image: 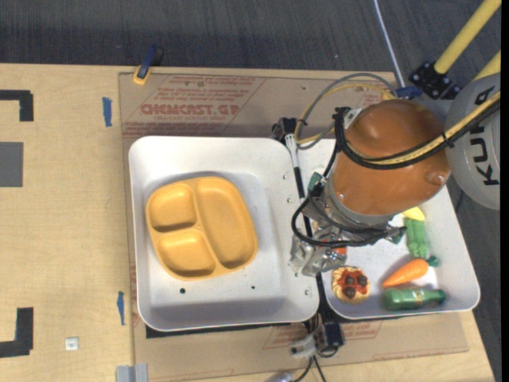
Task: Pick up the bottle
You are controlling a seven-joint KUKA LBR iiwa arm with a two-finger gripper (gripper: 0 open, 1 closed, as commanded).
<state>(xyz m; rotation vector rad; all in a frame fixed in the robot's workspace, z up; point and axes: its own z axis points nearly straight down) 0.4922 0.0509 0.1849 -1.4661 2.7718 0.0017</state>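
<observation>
The green bottle point(413, 297) lies on its side, long axis left-to-right, at the lower right of the right bin point(465, 281), right of and slightly below the gripper point(312, 259).

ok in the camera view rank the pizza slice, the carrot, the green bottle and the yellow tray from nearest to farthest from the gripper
Measured from the gripper, which is low over the right bin's left edge:
1. Pizza slice, just to its lower right in the right bin.
2. Carrot, further right in the same bin.
3. Green bottle and yellow tray: too close to call; the bottle lies at the lower right, the tray in the left bin.
</observation>
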